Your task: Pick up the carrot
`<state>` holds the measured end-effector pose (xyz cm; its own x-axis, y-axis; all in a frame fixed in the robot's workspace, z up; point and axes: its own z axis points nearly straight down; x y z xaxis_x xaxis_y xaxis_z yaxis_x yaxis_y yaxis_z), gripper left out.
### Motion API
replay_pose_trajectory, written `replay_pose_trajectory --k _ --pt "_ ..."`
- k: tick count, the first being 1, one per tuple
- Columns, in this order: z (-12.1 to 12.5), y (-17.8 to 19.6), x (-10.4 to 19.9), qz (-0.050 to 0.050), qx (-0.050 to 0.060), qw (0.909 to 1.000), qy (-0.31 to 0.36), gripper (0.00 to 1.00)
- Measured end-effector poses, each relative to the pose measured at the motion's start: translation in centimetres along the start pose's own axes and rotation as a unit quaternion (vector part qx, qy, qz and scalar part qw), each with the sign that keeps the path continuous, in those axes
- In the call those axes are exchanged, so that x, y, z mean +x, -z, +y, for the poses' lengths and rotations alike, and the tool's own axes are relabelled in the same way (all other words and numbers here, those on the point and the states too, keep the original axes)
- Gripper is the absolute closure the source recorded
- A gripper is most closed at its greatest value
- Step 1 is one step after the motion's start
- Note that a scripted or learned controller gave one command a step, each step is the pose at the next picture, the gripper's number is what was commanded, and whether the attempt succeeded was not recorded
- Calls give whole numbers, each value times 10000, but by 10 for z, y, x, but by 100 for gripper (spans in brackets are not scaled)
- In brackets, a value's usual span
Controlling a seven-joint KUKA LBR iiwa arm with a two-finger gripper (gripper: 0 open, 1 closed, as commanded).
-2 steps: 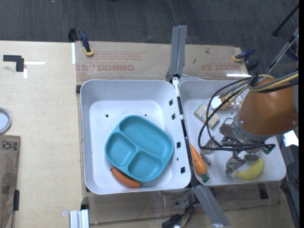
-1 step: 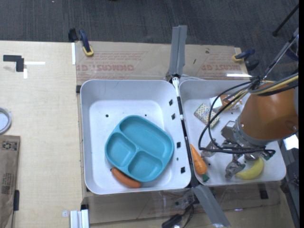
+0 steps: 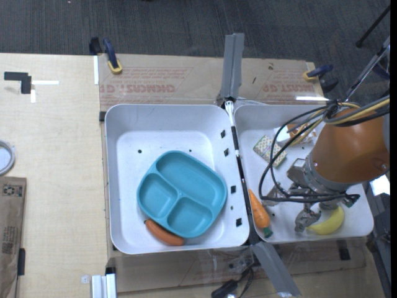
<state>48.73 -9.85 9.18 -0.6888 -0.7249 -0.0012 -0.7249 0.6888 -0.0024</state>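
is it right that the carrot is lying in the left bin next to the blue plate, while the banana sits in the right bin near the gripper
Not quite. The camera view shows the carrot lying in the right bin, against its left wall, not in the left bin with the blue plate. The rest holds: the banana sits in the right bin near the gripper.

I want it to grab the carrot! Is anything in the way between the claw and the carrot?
No. In the camera view, only bare white bin floor lies between the gripper and the carrot.

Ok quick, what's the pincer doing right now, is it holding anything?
Pincer: in the right bin, close beside the banana; open or closed cannot be told. The carrot lies apart, ungrasped.
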Motion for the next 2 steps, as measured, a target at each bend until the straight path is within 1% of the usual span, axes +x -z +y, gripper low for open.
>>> replay_pose_trajectory --k 1,2 --pt "-6 0 9 -15 -8 9836 1805 0" --pt "8 0 5 -17 -15 9347 3553 0"
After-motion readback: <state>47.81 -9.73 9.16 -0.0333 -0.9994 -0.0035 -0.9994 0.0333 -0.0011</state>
